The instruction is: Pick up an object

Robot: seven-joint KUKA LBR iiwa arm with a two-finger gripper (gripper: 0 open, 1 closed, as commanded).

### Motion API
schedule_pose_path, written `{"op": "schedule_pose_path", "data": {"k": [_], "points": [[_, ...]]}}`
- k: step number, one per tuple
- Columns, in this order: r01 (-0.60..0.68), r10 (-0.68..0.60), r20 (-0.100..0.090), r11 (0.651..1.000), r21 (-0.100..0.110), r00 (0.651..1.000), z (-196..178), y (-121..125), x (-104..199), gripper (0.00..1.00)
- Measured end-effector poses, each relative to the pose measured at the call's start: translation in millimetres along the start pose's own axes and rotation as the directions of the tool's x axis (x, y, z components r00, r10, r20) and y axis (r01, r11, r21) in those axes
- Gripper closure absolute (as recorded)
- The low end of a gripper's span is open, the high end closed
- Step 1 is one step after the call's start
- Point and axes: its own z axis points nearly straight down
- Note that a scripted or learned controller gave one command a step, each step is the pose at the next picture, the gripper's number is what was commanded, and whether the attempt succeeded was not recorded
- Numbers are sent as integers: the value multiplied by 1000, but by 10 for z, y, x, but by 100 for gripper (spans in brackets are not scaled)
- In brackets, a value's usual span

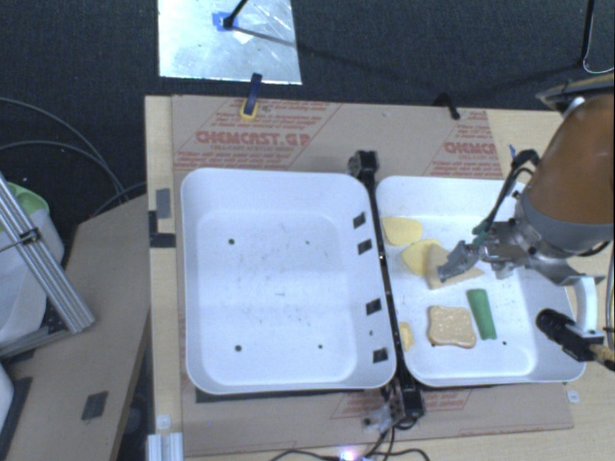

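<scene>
The right bin [509, 363] holds several food-like pieces. A yellow chip [403, 230] lies near its upper left, and a second yellow piece [421, 257] sits just below it. A tan toast slice [452, 327] and a green stick [482, 313] lie toward the front. A small yellow bit [405, 335] rests by the left wall. My gripper [455, 262] hangs low over the bin's middle, right beside the second yellow piece and above a tan wedge [463, 276]. Whether it touches either one is unclear.
The left bin [207, 195] stands beside the right one, with a black hinge strip [377, 267] between them. The grey and orange arm [577, 190] covers the right bin's right side. A cardboard sheet [288, 137] lies under both bins.
</scene>
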Motion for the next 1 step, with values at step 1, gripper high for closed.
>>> {"op": "schedule_pose_path", "data": {"k": [1], "points": [[-4,4,-1,1000,7,1000,1225,-202,-168,0]]}}
